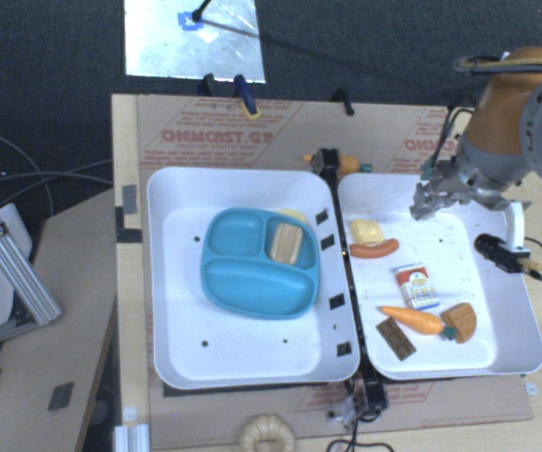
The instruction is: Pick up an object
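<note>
Inventory, as I read it. Gripper [424, 202]: over the right bin [520, 342], far edge; whether its jaws are open or closed I cannot tell. Right bin: sausage [374, 249], small carton [416, 286], carrot [411, 319], chocolate bar [395, 338]. Left bin [172, 347]: blue divided plate [252, 276] at centre.

A: what's sitting on the counter [130, 365] itself?
B: a cardboard sheet [280, 125] with red print, and on that 2 white bins, left bin [182, 281] and right bin [506, 309], touching side by side. A braided ring [268, 434] lies at the front edge.
</note>
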`<state>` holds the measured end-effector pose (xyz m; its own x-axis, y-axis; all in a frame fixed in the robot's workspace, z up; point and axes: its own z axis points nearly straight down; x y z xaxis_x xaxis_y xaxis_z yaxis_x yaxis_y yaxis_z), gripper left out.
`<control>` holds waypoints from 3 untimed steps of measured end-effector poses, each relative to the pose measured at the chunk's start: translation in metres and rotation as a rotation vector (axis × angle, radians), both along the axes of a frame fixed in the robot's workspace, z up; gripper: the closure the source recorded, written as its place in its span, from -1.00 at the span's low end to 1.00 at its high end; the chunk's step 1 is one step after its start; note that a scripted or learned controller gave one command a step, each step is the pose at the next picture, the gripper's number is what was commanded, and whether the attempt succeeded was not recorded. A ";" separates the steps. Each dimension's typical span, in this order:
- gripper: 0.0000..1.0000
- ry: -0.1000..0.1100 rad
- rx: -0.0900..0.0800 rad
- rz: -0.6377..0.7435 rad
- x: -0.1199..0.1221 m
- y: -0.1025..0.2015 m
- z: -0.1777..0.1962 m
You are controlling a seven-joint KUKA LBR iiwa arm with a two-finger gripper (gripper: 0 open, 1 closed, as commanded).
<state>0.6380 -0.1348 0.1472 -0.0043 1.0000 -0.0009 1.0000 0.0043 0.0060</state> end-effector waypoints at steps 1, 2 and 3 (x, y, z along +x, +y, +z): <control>1.00 -0.001 0.000 0.001 0.004 -0.006 0.047; 1.00 0.000 0.000 0.002 0.006 -0.006 0.080; 1.00 0.003 0.002 0.005 0.001 0.047 0.088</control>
